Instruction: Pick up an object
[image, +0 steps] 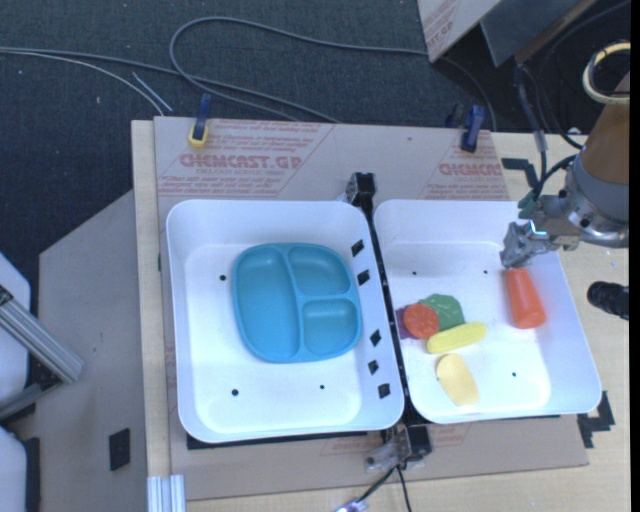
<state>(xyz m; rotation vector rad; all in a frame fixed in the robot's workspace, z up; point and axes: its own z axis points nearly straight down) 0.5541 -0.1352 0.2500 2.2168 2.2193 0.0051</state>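
In the right bin (560, 395) lie an orange carrot-like piece (523, 298), a red round piece (420, 321), a green piece (444, 307), a yellow banana-like piece (456, 337) and a pale yellow piece (457, 379). My gripper (522, 246) hangs at the bin's far right, just above the top end of the orange piece. Nothing shows between its fingers.
The left bin (200, 390) holds a blue divided plate (296, 300). A black divider with clips runs between the bins (372, 290). Cables and clamps lie beyond the bench's far edge.
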